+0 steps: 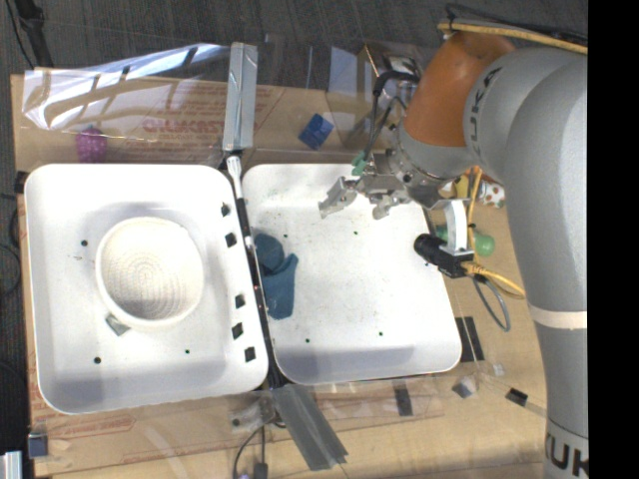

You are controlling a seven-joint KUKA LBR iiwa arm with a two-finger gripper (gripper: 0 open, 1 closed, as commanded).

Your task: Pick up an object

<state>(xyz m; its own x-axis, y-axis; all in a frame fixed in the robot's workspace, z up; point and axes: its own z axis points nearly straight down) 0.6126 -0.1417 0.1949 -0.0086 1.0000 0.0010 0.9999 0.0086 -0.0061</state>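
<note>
The right bin [399,352] has bare floor across its centre and toward 5 o'clock. A blue cloth [277,275] lies at its 9 o'clock wall, beside the divider. A white bowl [150,269] takes up the middle of the left bin [60,367].

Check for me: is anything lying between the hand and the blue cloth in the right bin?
Nothing visible is. The hand hangs over the upper middle of the right bin; the blue cloth lies against that bin's left wall, lower and to the left. Between them is bare white floor with a few dark specks.
</note>
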